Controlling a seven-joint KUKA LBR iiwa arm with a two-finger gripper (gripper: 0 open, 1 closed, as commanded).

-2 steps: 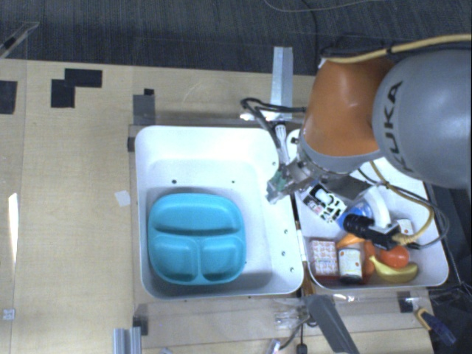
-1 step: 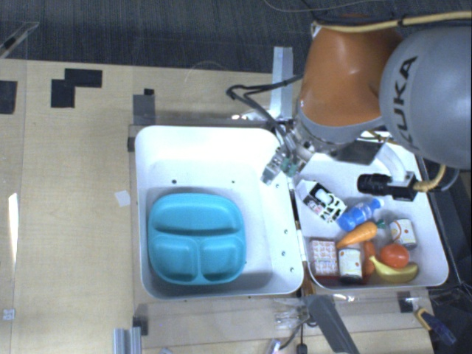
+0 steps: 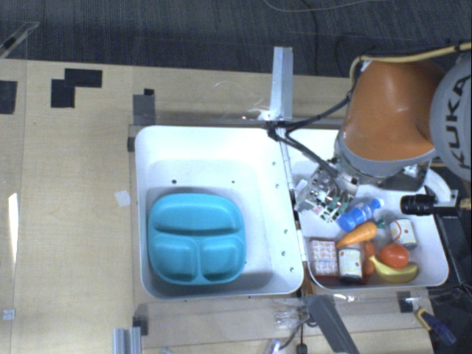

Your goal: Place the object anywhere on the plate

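Wooden desk (image 3: 66,220) carries 2 shallow white bins side by side. Left bin (image 3: 214,150) holds the teal plate (image 3: 196,237), a 3-compartment one, lying flat toward the bin's near-left part; nothing rests on it. Right bin (image 3: 435,268) holds the clutter: a blue bottle (image 3: 359,214), an orange carrot (image 3: 358,234) just below it, a tomato (image 3: 395,255) touching a yellow banana (image 3: 394,273), a small dark jar (image 3: 350,264) with a red label, a patterned flat packet (image 3: 323,257) left of the jar, and a small white-and-orange item (image 3: 405,232) near the tomato. The arm (orange band fills the top right) reaches down over the right bin's far-left area; the hand (image 3: 324,198) sits low there, close to the divider between the bins and just left of the blue bottle. Finger opening cannot be told, and no object is visibly between them. All candidate objects lie in the right bin, well apart from the plate.
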